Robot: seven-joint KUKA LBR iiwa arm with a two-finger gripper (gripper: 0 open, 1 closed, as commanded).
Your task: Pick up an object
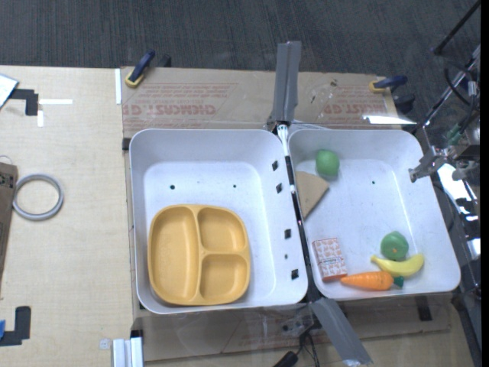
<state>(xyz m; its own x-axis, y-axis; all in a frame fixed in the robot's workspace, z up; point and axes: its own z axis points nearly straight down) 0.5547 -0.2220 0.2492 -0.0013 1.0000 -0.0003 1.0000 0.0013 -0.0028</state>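
Note:
The right bin (359,205) holds several small objects. A green ball (327,162) lies near its back left corner, and a tan wedge (309,192) leans against the left wall just in front of it. Along the front sit a small red-patterned box (329,258), an orange carrot (367,280), a yellow banana (399,264) and a green round fruit (394,245); the last three touch one another. A yellow divided plate (200,252) lies in the front of the left bin (206,167).
A roll of grey tape (35,196) rests on the wooden bench at the far left. Blue clamps (140,67) hold cardboard behind the bins. Metal brackets and cables (451,159) stand beside the right bin's right wall.

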